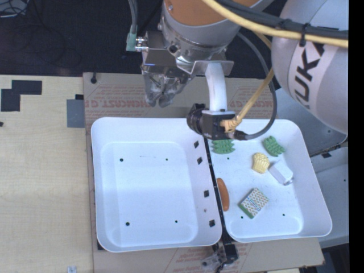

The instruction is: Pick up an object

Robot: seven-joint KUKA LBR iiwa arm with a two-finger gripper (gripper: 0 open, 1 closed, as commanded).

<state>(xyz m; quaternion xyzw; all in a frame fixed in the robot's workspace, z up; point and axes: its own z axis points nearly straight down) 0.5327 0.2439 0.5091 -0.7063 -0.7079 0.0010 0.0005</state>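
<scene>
1. The pincer (161, 93) hangs above the far edge of the left bin (108, 209); whether it is apart or together I cannot tell.
2. The toys, including an orange sausage (224, 194), lie in the right bin (307, 209), well apart from it.
3. A cardboard sheet (114, 92) covers the desk (40, 181).

On the grey arm (318, 67) at the upper right of the frame, large dark letters "UK" show, cut off by the edge. The brown board (114, 98) under the bins carries faint reddish print, upside down and too blurred to read.
</scene>
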